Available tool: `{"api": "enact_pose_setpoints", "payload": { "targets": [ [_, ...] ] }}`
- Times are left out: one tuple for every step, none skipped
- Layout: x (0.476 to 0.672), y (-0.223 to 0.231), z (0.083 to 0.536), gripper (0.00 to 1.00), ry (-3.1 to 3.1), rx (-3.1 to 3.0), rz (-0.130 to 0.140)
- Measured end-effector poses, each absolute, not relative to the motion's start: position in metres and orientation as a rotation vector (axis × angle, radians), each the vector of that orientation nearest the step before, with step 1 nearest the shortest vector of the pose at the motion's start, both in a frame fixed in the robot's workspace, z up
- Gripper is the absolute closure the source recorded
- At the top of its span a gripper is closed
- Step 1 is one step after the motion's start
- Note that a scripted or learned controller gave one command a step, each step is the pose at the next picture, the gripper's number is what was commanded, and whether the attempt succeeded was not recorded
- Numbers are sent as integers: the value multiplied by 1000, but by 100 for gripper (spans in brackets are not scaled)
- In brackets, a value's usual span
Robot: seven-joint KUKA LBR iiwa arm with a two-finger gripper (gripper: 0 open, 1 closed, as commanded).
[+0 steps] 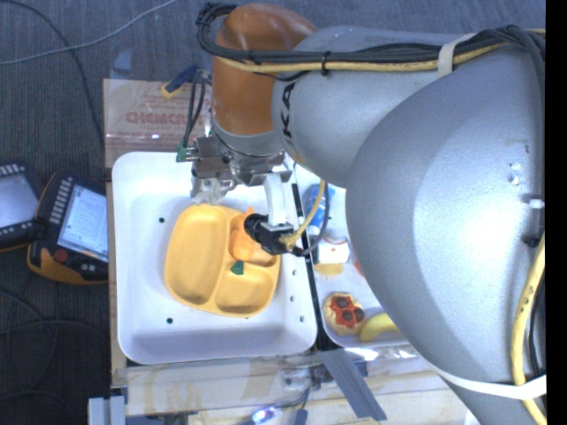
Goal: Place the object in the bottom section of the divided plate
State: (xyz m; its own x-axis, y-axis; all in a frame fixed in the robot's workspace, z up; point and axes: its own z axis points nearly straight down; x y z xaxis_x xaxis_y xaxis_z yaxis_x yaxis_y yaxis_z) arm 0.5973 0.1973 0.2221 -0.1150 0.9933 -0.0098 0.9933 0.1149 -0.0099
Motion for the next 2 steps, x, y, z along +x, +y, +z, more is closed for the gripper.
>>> {"api": "enact_pose_setpoints", "payload": {
  "targets": [
    [533, 218, 207, 100, 2465, 1953, -11],
    [515, 210, 219, 100, 2637, 1712, -9]
  ]
}}
